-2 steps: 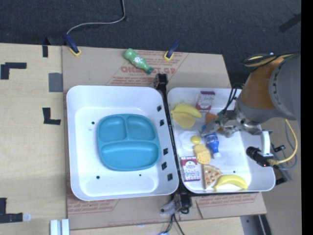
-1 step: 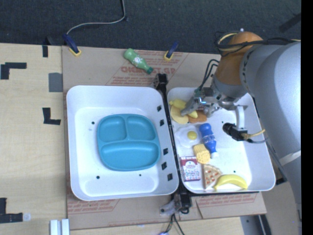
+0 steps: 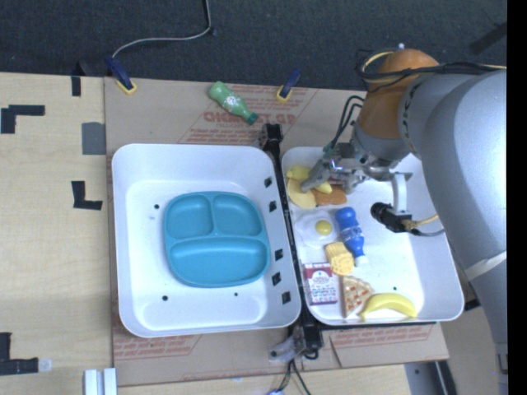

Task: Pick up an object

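My gripper [image 3: 331, 171] is low over the far left corner of the right bin [image 3: 428, 280], right above a cluster of yellow food pieces [image 3: 300, 189] and a brown toast-like piece [image 3: 333, 195]. Whether it touches them cannot be made out. Nearer the front lie a fried egg [image 3: 323, 227], a blue bottle [image 3: 349, 230], a yellow block [image 3: 339, 257], a red box [image 3: 319, 285], a pizza slice [image 3: 355, 295] and a banana [image 3: 389, 304].
The left bin [image 3: 136, 196] holds a blue divided plate [image 3: 216, 239]. A green bottle [image 3: 233, 103] lies on the cardboard behind the bins. The arm's grey body [image 3: 469, 163] covers the right bin's far right side.
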You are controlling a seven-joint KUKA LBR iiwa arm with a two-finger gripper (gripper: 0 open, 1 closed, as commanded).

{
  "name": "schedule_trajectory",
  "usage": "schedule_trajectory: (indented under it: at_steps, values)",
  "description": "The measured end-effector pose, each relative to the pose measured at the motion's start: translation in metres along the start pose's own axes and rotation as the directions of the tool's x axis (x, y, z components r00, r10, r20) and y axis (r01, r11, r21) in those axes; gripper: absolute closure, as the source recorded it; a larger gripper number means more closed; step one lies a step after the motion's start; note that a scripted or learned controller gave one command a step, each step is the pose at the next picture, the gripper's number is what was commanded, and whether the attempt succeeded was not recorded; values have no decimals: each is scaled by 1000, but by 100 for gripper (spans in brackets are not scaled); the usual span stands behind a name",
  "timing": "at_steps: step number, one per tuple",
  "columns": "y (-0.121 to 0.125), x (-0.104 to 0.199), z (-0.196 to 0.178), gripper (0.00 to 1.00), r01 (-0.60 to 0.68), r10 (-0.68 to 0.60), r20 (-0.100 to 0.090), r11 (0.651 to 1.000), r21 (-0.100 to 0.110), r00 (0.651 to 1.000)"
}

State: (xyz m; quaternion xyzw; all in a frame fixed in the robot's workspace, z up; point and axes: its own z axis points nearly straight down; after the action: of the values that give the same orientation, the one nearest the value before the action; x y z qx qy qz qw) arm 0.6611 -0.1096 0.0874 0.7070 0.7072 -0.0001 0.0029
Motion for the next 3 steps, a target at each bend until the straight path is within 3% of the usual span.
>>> schedule_trajectory:
  at_steps: [1,3]
  values:
    - [5,6,0,0,-2,2,8,1000,14,1000]
    - [5,6,0,0,-3,3,8,1000,14,1000]
